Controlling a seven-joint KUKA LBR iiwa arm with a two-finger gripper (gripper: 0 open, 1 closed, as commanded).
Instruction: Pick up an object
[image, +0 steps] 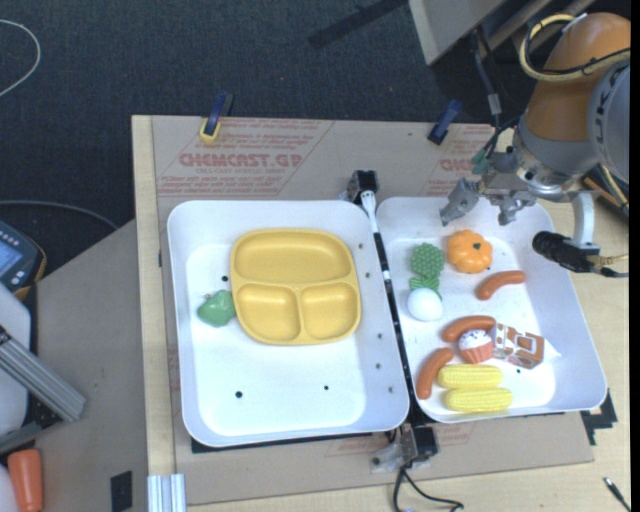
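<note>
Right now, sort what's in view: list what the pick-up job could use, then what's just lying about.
For the job:
gripper, open, above the right bin
pumpkin
green grapes
white egg
three sausages
cupcake
two corn cobs

Lying about:
yellow divided plate in the left bin
green toy beside it

I see my gripper (486, 204) hovering open above the right bin's (575, 330) far edge, just behind the orange pumpkin (469, 251); a yellow divided tray (296, 284) sits in the left bin (190, 300).
</note>
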